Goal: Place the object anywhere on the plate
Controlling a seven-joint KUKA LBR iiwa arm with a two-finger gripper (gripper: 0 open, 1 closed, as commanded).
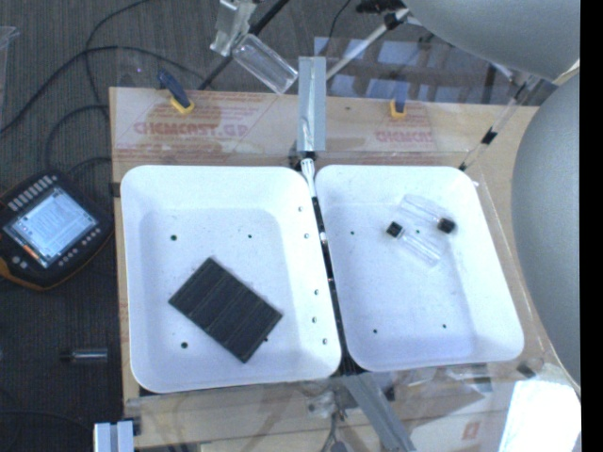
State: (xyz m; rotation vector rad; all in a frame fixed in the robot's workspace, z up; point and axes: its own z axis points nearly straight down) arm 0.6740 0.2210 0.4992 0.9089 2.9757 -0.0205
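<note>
Looking down from the fixed camera, you find the dark ribbed plate (226, 309) lying in the left bin (141, 252); the clear object (421, 226) with black ends rests in the right bin (490, 318); the grey arm (490, 12) looms top right.

Red lettering, apparently "CHEMCAST GP", is printed faintly on the protective film of the clear sheet (311, 125) behind the two white bins (316, 196); a second similar print lies to its right, too faint to read.
</note>
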